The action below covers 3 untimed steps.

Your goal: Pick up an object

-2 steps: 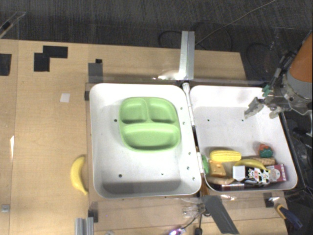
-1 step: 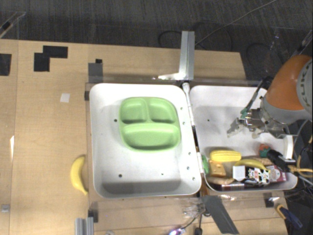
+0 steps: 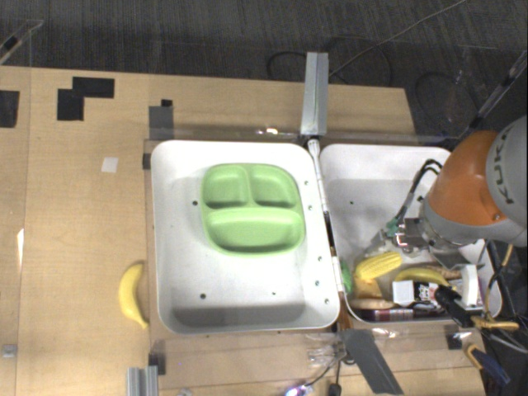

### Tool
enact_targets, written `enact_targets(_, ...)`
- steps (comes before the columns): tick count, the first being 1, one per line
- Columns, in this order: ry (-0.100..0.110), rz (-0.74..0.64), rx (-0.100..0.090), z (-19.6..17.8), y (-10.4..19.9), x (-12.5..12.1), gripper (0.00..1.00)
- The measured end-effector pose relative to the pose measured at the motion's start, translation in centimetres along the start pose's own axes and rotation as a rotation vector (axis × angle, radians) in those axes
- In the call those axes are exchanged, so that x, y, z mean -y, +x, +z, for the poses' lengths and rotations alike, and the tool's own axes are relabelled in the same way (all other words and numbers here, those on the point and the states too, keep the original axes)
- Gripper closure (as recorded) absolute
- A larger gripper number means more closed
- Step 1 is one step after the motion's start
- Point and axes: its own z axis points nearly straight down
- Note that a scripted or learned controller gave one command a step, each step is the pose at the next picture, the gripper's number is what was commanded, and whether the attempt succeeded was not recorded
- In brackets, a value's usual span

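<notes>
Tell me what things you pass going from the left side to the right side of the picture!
Banana on the bench → left white bin → green divided plate → right white bin → yellow corn cob → the robot arm's orange band.

Two bins side by side on the table [image 3: 74,221]. Left bin [image 3: 177,304]: a divided tray [image 3: 251,207] lying toward its rear centre. Right bin [image 3: 363,180]: an ear of corn [image 3: 377,265] at the front left, a banana [image 3: 421,275] just right of it, the arm [image 3: 470,188] over the right side. On the table, left of the left bin: a second banana [image 3: 132,294].
</notes>
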Motion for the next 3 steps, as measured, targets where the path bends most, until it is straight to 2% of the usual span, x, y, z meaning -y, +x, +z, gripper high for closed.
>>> enact_targets(1,-0.010,-0.404,0.002,-0.2,2.0,1.8,0.00)
enact_targets(2,0.007,-0.482,-0.007,-0.6,0.7,2.4,0.00)
enact_targets(3,0.003,-0.481,-0.007,-1.6,0.8,2.2,1.00)
